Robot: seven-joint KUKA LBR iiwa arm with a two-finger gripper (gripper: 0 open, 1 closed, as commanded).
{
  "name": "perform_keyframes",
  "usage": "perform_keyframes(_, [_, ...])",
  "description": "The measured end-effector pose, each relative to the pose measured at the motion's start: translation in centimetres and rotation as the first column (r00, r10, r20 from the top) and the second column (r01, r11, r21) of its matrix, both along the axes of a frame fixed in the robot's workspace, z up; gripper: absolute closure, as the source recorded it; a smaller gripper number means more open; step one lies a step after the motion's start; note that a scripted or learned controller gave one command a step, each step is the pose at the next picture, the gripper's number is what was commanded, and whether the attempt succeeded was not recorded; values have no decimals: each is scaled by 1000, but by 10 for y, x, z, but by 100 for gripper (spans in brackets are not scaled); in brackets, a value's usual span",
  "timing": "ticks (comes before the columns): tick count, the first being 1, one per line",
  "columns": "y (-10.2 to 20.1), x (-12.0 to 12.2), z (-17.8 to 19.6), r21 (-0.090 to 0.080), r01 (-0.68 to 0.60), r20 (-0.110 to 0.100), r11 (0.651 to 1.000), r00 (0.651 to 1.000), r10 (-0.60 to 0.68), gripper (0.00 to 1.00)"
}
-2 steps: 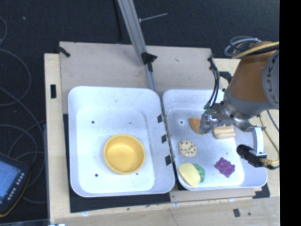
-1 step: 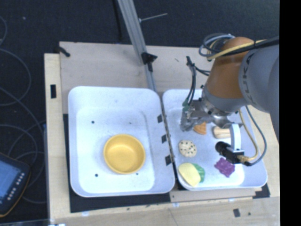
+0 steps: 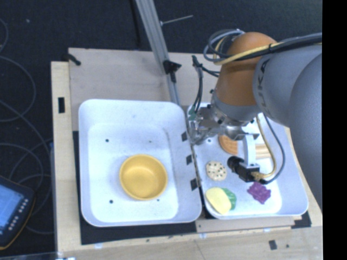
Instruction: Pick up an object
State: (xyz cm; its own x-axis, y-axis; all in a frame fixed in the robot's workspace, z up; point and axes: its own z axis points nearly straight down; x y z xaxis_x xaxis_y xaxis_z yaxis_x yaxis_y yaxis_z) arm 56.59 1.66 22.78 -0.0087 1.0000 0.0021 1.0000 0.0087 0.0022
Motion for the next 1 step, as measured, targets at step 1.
perform_keyframes(1, [54,21,11,0,0,0,1000,1000,0,100])
